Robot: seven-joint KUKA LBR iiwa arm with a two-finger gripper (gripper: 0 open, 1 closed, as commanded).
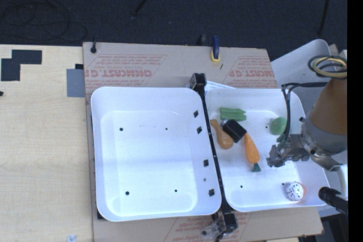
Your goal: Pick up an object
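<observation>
The right bin [266, 201] holds several small objects. An orange carrot [251, 149] lies near its middle, with a dark green tip at its near end. A black block [233, 130] rests beside a tan gourd-shaped piece [220, 134]. A green oblong piece [233, 114] lies toward the bin's far side, and a green round piece [278, 125] sits at the right. A white speckled ball [294, 191] lies at the near right corner. My gripper [277, 157] hangs low over the bin, just right of the carrot and below the green round piece.
The left bin [108, 122] stands beside the right one, divided by a black clamp bar [207, 144]. Both rest on a cardboard sheet [147, 68] on the wooden bench. The arm's grey and orange wrist [334, 116] covers the right bin's right edge.
</observation>
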